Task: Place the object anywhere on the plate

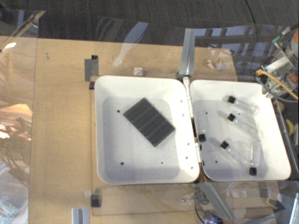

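My claw (pixel 281 67) hangs at the right shallow white bin's (pixel 280 139) far corner; whether it is wide or narrow, I cannot tell. Clear plastic tubes with black caps (pixel 231 117) lie near, below it. They may slip or roll, missing the dark grey ribbed rectangular plate (pixel 149 122) well beyond.

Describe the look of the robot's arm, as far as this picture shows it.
At the top right corner the arm appears as pale grey and whitish metal parts. A yellow cable runs slanting beneath them, and an orange patch sits at the edge. Finer markings are too blurred to tell.
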`<state>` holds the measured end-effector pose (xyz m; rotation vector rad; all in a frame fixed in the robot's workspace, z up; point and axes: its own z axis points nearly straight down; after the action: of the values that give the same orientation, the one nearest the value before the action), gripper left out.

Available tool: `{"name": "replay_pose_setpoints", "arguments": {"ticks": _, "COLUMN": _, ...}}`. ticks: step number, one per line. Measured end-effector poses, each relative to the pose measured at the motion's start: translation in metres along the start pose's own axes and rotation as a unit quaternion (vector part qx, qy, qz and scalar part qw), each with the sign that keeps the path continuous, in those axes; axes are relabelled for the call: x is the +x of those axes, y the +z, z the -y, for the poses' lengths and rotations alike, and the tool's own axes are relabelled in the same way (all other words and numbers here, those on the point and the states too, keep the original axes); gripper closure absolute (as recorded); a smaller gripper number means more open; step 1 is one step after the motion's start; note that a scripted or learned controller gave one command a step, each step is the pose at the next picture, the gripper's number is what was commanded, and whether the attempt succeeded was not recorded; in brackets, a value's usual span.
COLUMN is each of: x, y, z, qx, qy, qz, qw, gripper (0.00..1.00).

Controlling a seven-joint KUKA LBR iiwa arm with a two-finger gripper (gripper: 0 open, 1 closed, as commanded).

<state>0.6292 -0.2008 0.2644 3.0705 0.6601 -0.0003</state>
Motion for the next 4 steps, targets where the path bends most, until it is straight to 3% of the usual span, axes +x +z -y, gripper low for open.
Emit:
{"name": "replay_pose_setpoints", "arguments": {"ticks": 1, "x": 0.024, "y": -0.012, "z": -0.013, "qx": 0.0, "qy": -0.063, "qz": 0.0, "qw": 0.998, "gripper": 1.0}}
{"name": "replay_pose_setpoints", "arguments": {"ticks": 2, "x": 0.026, "y": -0.053, "z": -0.015, "qx": 0.0, "qy": -0.029, "qz": -0.001, "qw": 0.9996, "gripper": 1.0}}
{"name": "replay_pose_setpoints", "arguments": {"ticks": 3, "x": 0.028, "y": -0.059, "z": -0.015, "qx": 0.001, "qy": -0.041, "qz": 0.001, "qw": 0.9991, "gripper": 1.0}}
{"name": "replay_pose_setpoints", "arguments": {"ticks": 4, "x": 0.029, "y": -0.006, "z": -0.016, "qx": 0.001, "qy": -0.093, "qz": 0.0, "qw": 0.9957, "gripper": 1.0}}
